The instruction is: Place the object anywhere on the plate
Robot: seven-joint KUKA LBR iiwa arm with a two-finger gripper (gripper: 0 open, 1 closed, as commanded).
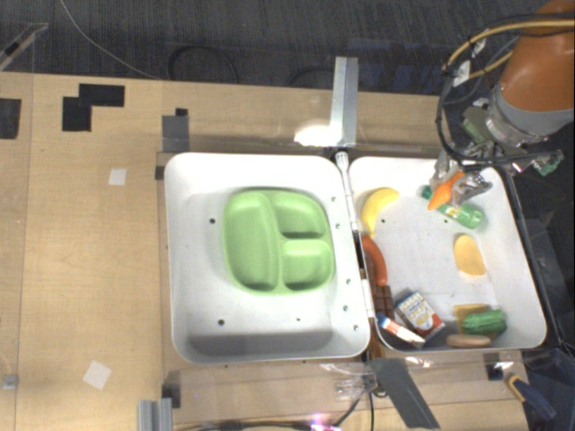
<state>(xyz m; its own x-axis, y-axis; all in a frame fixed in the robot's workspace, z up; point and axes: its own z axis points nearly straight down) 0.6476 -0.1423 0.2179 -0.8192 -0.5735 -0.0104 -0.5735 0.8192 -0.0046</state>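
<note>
The plate (pixel 277 239), a green sectioned dish with three compartments, is seen in the middle of the left bin (pixel 193 330), with nothing resting on it. Across the divider from the plate, the right bin (pixel 530 321) is cluttered. In the bin's near corner, well apart from the plate, a small printed carton (pixel 415 310), a red-and-white tube (pixel 402 332), a brown sausage-like piece (pixel 469 339) and a green vegetable piece (pixel 483 321) are gathered close together. A long reddish-brown piece (pixel 375 263) is laid along the divider, just beside the plate's bin. Farther from the plate, a yellow-orange oval (pixel 469 255) lies alone on the white floor. A yellow banana (pixel 377 206) is set near the divider at the far end. At the far right corner, the gripper (pixel 454 185) is lowered over an orange object (pixel 444 195), with a green object (pixel 464 214) just beside it. Whether the orange object is actually held cannot be told, since the fingers are hidden.
</note>
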